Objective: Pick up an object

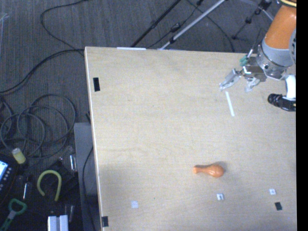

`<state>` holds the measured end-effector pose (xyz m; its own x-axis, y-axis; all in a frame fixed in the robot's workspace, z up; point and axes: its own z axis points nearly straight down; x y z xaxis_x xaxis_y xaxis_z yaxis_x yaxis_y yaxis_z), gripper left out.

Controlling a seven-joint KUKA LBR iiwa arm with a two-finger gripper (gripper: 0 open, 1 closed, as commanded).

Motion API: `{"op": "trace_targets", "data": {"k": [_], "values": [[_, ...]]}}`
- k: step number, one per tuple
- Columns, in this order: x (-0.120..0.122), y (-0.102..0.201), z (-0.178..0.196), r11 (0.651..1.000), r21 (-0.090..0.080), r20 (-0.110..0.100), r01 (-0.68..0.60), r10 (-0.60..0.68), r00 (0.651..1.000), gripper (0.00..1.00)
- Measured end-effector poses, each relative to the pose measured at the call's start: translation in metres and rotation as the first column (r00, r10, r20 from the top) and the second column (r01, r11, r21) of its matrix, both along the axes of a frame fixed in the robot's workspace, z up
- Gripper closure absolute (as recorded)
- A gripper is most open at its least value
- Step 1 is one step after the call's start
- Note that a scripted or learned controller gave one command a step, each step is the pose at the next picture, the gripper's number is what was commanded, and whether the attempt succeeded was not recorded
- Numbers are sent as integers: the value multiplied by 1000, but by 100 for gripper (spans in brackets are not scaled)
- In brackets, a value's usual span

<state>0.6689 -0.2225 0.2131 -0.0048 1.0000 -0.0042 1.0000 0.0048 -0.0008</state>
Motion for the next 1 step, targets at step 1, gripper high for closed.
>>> {"op": "trace_targets", "data": {"k": [1], "values": [[-1,1,-130,1000,1,-2,-27,27,1000,0]]}}
